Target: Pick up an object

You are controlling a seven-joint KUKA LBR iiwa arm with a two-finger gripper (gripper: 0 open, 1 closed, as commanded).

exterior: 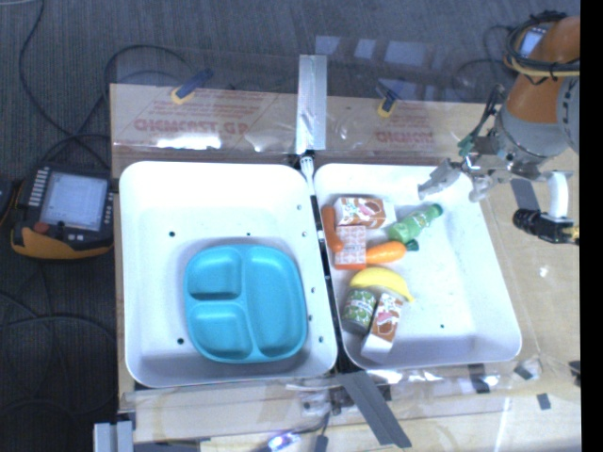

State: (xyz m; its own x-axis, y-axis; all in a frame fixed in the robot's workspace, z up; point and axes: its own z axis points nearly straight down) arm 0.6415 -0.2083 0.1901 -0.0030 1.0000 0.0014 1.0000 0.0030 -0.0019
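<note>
My gripper point(456, 175) hangs spread open and empty over the right bin's point(490, 290) far rim. The green bottle point(415, 222) lies nearest, touching the carrot point(386, 251) — I judge a descent here could clip the rim, or nudge the pile.

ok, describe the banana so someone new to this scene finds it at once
Look in the right bin, at the cluster of items along its left wall. The banana lies just below the orange carrot and above two small cartons. It is the only yellow, curved item there.
</note>
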